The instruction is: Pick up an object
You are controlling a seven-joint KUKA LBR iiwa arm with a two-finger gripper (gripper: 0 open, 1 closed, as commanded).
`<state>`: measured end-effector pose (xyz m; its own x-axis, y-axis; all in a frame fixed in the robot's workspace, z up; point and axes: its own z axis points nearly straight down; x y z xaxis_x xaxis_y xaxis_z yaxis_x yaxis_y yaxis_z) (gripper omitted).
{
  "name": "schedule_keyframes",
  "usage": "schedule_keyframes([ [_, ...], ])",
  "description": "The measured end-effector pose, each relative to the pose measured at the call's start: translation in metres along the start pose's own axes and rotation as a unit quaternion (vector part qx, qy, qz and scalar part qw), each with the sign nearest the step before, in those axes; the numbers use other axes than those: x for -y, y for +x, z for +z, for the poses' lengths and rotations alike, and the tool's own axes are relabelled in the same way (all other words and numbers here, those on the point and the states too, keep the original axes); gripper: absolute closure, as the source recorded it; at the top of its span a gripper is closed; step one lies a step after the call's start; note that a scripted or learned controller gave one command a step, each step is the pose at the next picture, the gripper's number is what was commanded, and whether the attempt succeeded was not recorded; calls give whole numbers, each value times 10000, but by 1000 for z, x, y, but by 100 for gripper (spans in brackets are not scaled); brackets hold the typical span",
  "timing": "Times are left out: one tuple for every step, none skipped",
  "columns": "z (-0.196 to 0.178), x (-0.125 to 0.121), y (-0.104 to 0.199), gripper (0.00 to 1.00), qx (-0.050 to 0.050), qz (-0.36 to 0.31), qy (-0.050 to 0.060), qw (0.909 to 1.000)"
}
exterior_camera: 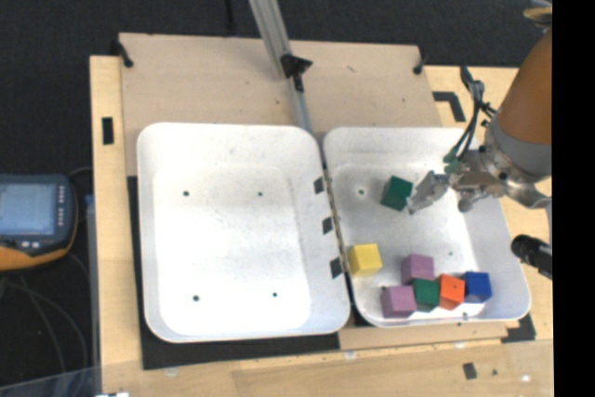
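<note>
The arm comes in from the right edge of the surface and reaches over the right bin. Its fingers hang just beside a dark green cube, which lies in the upper middle part of this bin. The fingers look a little spread, with a small gap, but the picture is not sharp there, so I cannot tell for sure if they are wide or narrow. Nothing is seen between them; the green cube is at their left side, not inside.

The other things lie near the front edge of the right bin. A yellow cube is close to the left wall of the bin. More to the right there is a small group, touching or almost touching: a purple cube, a second purple cube in front of it, a small green cube, an orange cube and a blue cube toward the front right corner.

The left bin stands side by side with the right one. A metal rail goes at a slant from the far edge of the surface down to the place between the two bins.
</note>
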<state>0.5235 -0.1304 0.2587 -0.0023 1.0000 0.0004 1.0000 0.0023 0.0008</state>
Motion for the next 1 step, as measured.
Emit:
schedule_keyframes([
  [66,-4,63,0,-9,-22,32,10000],
])
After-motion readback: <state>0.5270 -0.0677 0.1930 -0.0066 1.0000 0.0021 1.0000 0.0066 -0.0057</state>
